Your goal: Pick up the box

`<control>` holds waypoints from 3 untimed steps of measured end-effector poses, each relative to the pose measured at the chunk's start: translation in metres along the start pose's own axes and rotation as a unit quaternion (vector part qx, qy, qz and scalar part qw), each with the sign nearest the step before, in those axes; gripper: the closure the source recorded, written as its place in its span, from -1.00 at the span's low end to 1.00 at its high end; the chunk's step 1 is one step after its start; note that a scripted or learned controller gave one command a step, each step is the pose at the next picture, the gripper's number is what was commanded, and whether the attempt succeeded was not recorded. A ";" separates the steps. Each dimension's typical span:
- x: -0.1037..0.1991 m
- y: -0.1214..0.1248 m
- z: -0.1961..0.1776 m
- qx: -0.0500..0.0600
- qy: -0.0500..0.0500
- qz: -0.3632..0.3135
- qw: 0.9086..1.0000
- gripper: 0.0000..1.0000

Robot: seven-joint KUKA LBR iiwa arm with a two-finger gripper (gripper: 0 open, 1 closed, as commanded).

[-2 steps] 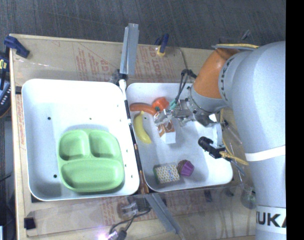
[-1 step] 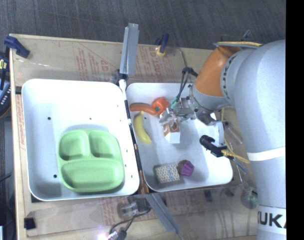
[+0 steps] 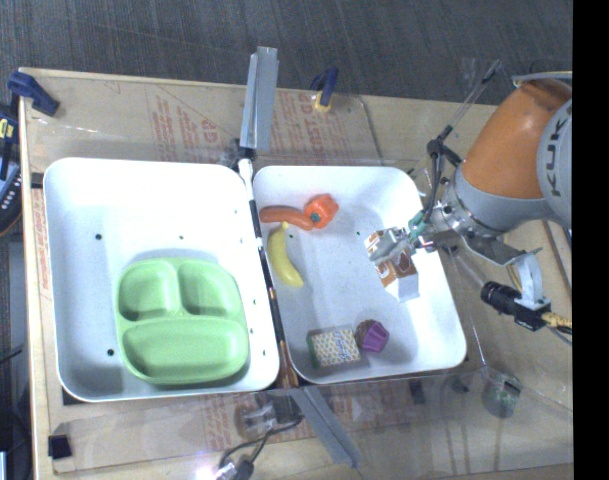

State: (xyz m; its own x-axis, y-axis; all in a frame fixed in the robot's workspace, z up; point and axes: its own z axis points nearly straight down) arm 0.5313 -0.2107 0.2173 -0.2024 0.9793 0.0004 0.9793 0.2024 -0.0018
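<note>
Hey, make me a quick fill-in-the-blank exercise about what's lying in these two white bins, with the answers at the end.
1. The green three-compartment plastic tray lies in the ____ white bin.
2. The yellow banana lies just below the ____ carrot.
3. The small patterned box sits beside a ____ toy.
4. The claw hangs over the ____ bin.

Missing words: left; orange; purple; right

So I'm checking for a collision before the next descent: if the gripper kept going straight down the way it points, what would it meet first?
Most likely the small box lying right under the gripper, near the right bin's right wall. Depth is unclear from this slanted view, so they may already touch.
</note>
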 end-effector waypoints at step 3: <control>0.031 -0.050 0.081 0.002 0.002 -0.068 0.998 1.00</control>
State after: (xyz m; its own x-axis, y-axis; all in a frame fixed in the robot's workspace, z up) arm 0.4757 -0.1904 0.1366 -0.3336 0.9427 0.0042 0.9427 0.3336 -0.0047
